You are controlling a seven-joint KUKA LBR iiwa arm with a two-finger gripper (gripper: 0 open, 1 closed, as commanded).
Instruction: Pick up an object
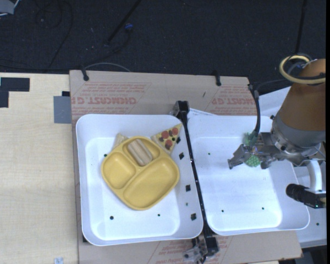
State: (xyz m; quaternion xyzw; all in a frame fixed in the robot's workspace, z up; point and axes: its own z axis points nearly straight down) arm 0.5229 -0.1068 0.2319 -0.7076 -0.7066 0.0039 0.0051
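hand [243, 157] over right white bin [247, 213] | grip state: i cannot tell | yellow plastic divided plate [141, 176] lies to its left, across the divider, in left white bin [93, 202]

From my seat I see two white bins side by side on the worktop [27, 164]. The left bin [91, 147] holds a yellow divided plate [146, 183], with a tan bread-like piece [138, 151] lying in its upper compartment. A pizza-slice toy [169, 137] rests just beyond the plate's upper right rim, near the divider between the bins. The arm [305, 106] reaches in from the right over the right bin [236, 213]. Its end effector [246, 157] sits low over the bin's upper middle, with something small and green [253, 160] right at its tip. I cannot tell whether that green piece is gripped.
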